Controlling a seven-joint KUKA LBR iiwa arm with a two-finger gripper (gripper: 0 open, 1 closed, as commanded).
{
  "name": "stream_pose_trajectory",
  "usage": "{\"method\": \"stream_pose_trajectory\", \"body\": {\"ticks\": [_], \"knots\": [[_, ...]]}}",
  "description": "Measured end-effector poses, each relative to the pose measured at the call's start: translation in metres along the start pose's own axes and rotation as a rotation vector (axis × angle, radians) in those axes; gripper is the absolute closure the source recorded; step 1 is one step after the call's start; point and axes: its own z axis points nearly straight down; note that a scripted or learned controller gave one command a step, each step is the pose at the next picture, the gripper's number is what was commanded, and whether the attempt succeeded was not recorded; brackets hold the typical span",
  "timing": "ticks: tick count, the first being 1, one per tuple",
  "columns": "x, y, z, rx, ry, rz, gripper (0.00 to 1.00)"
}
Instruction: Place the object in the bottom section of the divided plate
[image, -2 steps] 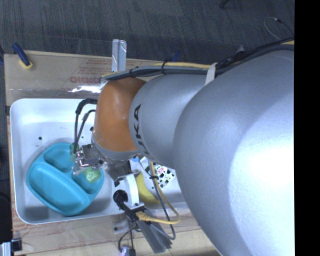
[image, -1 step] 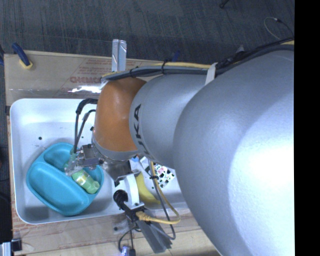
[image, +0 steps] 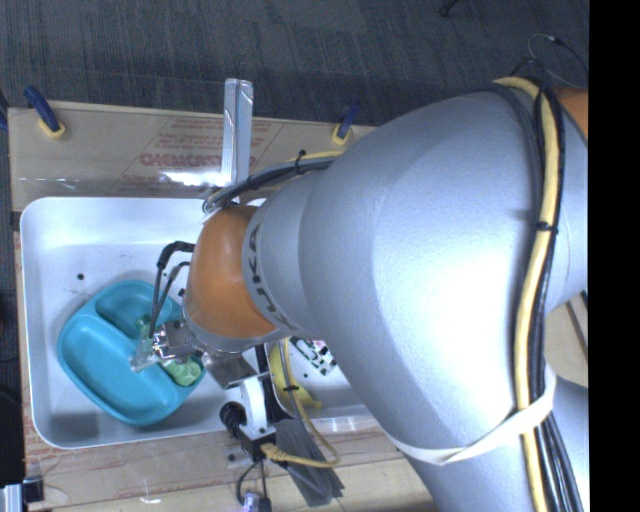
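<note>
A blue divided plate (image: 100, 350) lies in the lower left part of the left white bin (image: 40, 260). My gripper (image: 152, 352) hangs low over the plate's right side, below the orange band (image: 225, 280) of the wrist. A small green object (image: 185, 372) sits right beside the gripper at the plate's right edge; whether it is held or resting there I cannot tell. A smaller green patch (image: 145, 325) shows just above the gripper. The wrist hides the plate's right rim.
The grey arm (image: 420, 280) covers the right bin and most of the bench. A white printed item (image: 316, 355) and a yellow piece (image: 292, 385) peek out under it. An upright metal post (image: 238, 130) stands behind the left bin.
</note>
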Motion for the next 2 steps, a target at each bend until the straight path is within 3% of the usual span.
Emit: {"method": "stream_pose_trajectory", "body": {"ticks": [1,2], "knots": [[0.058,0.038,0.007,0.014,-0.017,0.370,0.00],[0.075,0.085,0.000,0.018,-0.023,0.807,0.00]]}}
